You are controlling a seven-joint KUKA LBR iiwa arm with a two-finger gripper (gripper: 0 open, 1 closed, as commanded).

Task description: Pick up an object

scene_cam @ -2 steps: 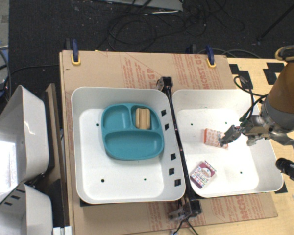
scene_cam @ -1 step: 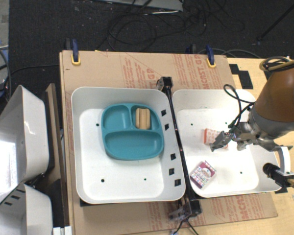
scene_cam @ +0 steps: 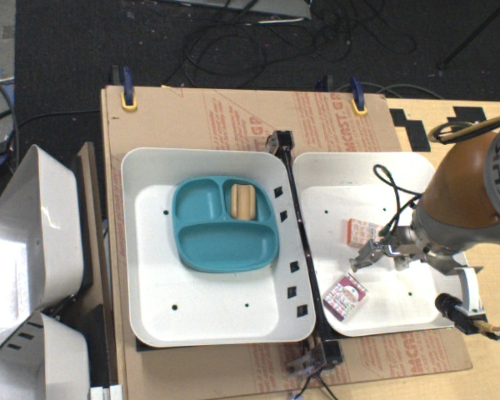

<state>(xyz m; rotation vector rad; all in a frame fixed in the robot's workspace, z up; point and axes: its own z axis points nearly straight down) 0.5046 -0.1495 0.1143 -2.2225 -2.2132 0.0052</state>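
In the right bin (scene_cam: 333, 173) lie two small packets: a white and red one (scene_cam: 360, 231) near the middle and a purple and white one (scene_cam: 344, 296) by the front left corner. My gripper (scene_cam: 369, 255) hangs low between them, just below the white and red packet and up and to the right of the purple one. Its dark fingers (scene_cam: 363, 259) point left, and nothing shows between them. The grey arm with its orange band (scene_cam: 471, 186) comes in from the right.
The left bin (scene_cam: 142, 223) holds a teal divided tray (scene_cam: 225, 225) with a tan wooden block (scene_cam: 243, 202) in its upper right compartment. A black divider (scene_cam: 298, 240) runs between the bins. A black cable (scene_cam: 392, 186) loops over the right bin.
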